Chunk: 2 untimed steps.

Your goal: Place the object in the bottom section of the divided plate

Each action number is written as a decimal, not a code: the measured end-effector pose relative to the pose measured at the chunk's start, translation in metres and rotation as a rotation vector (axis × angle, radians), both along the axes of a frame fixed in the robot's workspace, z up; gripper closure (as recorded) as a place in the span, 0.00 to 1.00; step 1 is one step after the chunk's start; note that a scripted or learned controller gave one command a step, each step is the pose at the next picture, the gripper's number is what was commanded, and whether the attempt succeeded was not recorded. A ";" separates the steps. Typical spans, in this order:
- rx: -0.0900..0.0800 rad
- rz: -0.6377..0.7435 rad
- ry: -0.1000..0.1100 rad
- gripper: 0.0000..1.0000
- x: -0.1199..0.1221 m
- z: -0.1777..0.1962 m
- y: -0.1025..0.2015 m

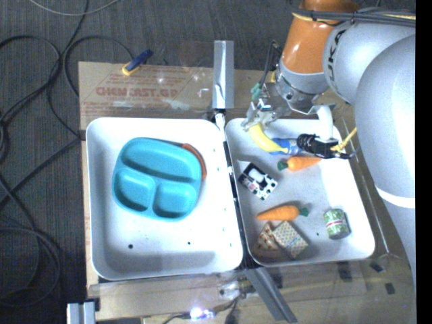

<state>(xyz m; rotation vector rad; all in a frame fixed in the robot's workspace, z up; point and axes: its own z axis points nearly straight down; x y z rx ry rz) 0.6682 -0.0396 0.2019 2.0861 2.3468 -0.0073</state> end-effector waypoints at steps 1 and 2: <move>0.003 0.165 0.001 1.00 0.000 -0.007 0.083; 0.004 0.457 -0.003 1.00 0.000 0.019 0.143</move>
